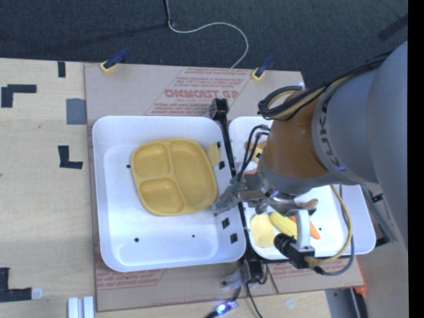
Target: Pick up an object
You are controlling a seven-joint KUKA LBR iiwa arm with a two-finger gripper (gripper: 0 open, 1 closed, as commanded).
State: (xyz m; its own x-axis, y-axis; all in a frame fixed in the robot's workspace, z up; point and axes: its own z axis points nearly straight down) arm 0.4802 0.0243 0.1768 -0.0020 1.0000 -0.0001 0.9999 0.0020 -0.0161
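Wooden table [40, 197] carries two white bins; the fingers [228, 201], whose state I cannot tell, hang just right of the yellow tray [173, 176], probably light, stiff, slippery, best gripped at its rim.

Two white bins [109, 177], one yellow divided plate [173, 175], two blue-yellow clamps [115, 59]

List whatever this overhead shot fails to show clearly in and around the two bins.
- Gripper: whether it grips anything is blocked by the arm's wrist.
- Right bin: mostly covered by the arm; just yellow pieces and an orange bit peek out, too small to identify.
- Yellow divided plate in the left bin: its right edge is crossed by the dark divider.
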